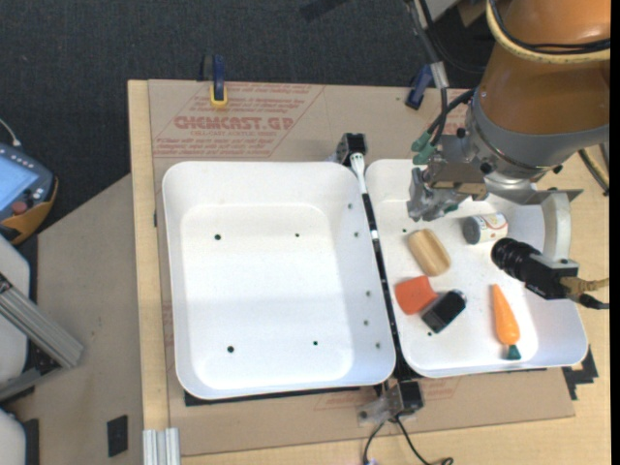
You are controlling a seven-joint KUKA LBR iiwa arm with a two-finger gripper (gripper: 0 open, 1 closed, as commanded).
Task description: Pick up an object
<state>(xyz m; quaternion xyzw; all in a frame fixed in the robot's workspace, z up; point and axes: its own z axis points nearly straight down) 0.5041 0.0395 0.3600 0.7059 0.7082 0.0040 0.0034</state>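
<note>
Brown cardboard (242,119) lies flat under two white bins that sit side by side. The big arm (547,76), orange on top and grey lower down, comes in from the right and hangs over the back of the right bin (552,342). The left bin (174,260) is the wider one, and it has a few small dark dots on its floor. The right bin holds all the toys. The pincer (423,208) points down over the back left part of the right bin, just above a tan block (427,252). I cannot tell if the pincer is open or closed, and I see nothing held in it. An orange toy carrot (504,316) with a green end lies near the front right of that bin. The tan block lies close to the wall between the two bins. A red block (415,294) sits just in front of the tan block. A black block (445,311) touches the red block on its right side. A little grey thing (472,229) sits to the right of the pincer, near the back.
</note>
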